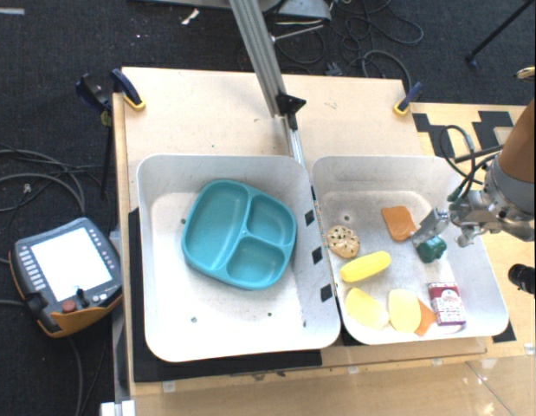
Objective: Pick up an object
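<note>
The right bin (363,176) holds several small items: an orange block (397,222), a speckled cookie (342,241), a long yellow piece (364,267), a pale yellow lump (363,307), a yellow-orange slice (407,311), a red-and-white carton (446,305) and a small dark green object (432,250). My gripper (447,230) hangs low over the right side of this bin, open. One fingertip (429,224) is just above the green object, which lies on the bin floor at that tip rather than between the fingers.
A teal divided plate (239,233) lies in the left bin (164,293). A slanted metal pole (261,46) rises from the bench behind the bins. Yellow clamps (130,92) sit at the bench's back corners. A teach pendant (64,271) rests on the floor at the left.
</note>
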Controlling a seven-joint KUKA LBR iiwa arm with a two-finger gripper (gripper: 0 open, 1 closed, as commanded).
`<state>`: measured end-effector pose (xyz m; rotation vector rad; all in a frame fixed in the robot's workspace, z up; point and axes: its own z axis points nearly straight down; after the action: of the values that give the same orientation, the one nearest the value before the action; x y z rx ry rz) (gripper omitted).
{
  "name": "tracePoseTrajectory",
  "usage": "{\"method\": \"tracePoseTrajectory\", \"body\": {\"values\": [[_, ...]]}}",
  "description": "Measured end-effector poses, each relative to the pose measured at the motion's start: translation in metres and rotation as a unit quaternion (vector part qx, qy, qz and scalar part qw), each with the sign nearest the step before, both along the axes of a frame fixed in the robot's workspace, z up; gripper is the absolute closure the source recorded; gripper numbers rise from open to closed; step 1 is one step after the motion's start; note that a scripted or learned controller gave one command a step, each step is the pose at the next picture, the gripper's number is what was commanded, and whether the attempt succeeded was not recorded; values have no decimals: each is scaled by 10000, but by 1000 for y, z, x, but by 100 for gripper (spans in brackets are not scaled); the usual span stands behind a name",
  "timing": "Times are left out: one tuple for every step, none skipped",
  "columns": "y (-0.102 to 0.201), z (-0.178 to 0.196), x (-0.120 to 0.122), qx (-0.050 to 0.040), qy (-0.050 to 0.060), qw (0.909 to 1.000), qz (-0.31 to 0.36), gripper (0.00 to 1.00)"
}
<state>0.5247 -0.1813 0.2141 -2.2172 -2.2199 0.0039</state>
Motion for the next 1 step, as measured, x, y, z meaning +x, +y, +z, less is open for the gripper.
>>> {"method": "tracePoseTrajectory", "body": {"values": [[-8, -59, -3, 0, 9, 10000, -12, 0]]}}
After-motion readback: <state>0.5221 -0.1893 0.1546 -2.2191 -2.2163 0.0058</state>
